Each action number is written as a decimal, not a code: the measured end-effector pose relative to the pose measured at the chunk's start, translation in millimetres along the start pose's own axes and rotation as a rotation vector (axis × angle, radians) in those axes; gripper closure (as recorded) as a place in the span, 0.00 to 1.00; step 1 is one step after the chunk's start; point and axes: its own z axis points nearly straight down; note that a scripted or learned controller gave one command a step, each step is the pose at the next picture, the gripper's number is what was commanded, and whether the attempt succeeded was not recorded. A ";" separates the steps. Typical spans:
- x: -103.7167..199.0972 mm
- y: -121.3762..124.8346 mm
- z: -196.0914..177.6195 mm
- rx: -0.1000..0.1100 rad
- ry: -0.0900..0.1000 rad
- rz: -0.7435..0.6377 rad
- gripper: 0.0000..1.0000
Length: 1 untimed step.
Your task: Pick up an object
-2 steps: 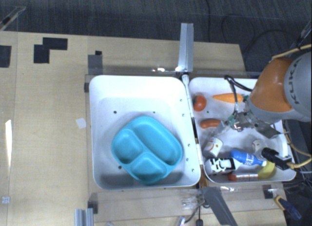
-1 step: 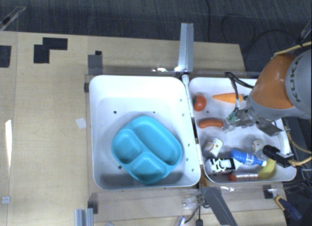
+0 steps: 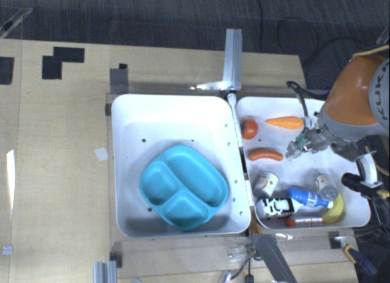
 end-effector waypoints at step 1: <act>-0.2 2.5 -11.7 -0.007 -0.003 -0.002 1.00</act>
